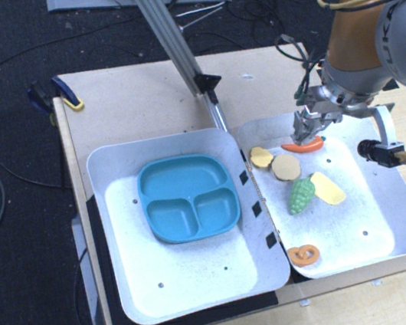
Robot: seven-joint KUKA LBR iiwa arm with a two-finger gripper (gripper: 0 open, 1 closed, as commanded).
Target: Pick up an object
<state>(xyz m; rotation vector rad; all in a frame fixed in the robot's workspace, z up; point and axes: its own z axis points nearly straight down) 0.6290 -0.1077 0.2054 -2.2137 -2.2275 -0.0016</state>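
Bench [136, 92]: pale wood top, two shallow white bins side by side on it.

Left bin [132, 287]: holds a blue divided plate [189, 197], three compartments, lying flat toward the far half of the bin.

Right bin [400, 224]: holds the small food-shaped items, clustered at its far left part.

Arm [365, 20]: grey with an orange band, comes in from the right, bent down over the far end of the right bin.

Gripper [306, 132]: pointed down, tip right over the orange-red chili-shaped piece [303, 146] and touching or nearly touching it. Cannot tell from here whether it is open or closed, nor whether the piece is caught in it. The chili lies at the far side of the right bin.

Items near it, going by size: a green bumpy piece [300, 195], like a bunch of grapes, toward the middle of the bin; a yellow wedge [327, 188] just to its right, touching it; a tan round piece [287, 169] just beyond the green one; a small yellow lump [261, 157] to the left of the tan piece, close to the bin's left wall.

An orange pretzel-shaped ring [305, 256] lies alone at the near left corner, well apart from the rest.
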